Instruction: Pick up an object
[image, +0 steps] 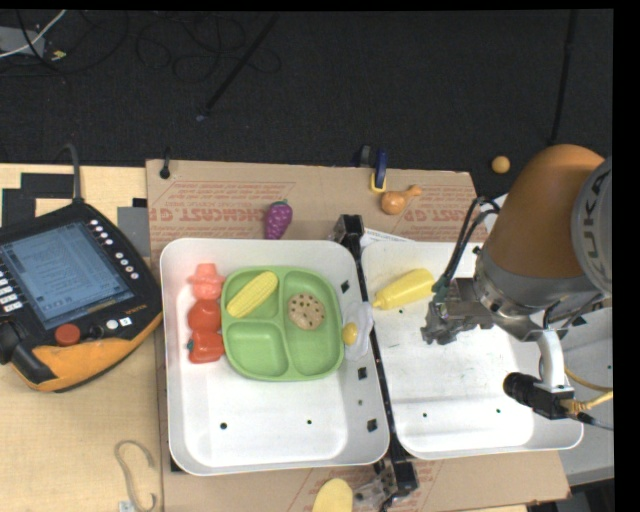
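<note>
L bin: green tray w/ corn in one compartment, cookie in another; red bear bottle just beside tray's L edge. R bin: yellow object near far L corner. Tool hangs over R bin, beside yellow object (fingers spread or pressed, can't tell).

Two bins are set side by side mid-frame. In the left bin a divided tray is placed, with a corn cob and a cookie in its upper compartments; a toy figure lies left of it. In the right bin a bottle lies at the upper left. A pendant is seen at frame left.
</note>
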